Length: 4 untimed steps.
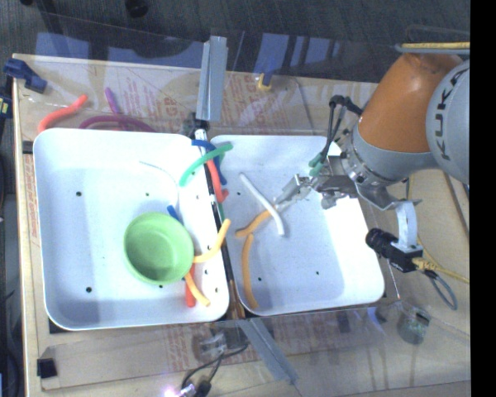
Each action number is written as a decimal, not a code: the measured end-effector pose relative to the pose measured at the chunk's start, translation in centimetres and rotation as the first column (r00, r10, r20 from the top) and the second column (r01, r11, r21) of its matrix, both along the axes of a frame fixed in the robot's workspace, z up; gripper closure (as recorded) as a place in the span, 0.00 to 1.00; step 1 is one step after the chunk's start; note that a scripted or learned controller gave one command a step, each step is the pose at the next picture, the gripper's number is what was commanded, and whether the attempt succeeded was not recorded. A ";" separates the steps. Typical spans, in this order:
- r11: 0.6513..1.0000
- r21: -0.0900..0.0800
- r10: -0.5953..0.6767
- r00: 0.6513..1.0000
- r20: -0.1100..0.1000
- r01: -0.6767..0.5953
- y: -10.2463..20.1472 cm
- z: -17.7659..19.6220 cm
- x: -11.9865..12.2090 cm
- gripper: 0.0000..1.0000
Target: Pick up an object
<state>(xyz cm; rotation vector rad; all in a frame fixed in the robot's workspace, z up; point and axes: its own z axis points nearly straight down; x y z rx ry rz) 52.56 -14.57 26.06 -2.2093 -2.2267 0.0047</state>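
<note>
In the right bin (347, 263) a white bent strip (259, 195) lies at the middle left, and an orange cord (246, 259) curves below it. My gripper (286, 198) reaches in from the right and its tip is at the strip's right side, close to or touching it. Whether it is around the strip cannot be made out. A green bowl (157, 248) sits in the left bin (74, 172), low and right of centre.
Along the rim between the bins lie several thin pieces: a green curved one (200, 162), a red one (217, 184), a yellow one (213, 246) and an orange one (190, 294). A pink hose (116, 123) and an orange stick (62, 112) lie on the bench behind the left bin.
</note>
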 end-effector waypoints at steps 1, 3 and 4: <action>0.998 -0.001 0.066 0.998 0.003 -0.066 1.1 -16.9 1.7 0.00; 1.000 -0.012 0.012 1.000 0.005 -0.012 4.0 -15.7 0.6 1.00; 0.972 -0.001 0.233 0.972 0.005 -0.233 10.0 -6.9 4.6 1.00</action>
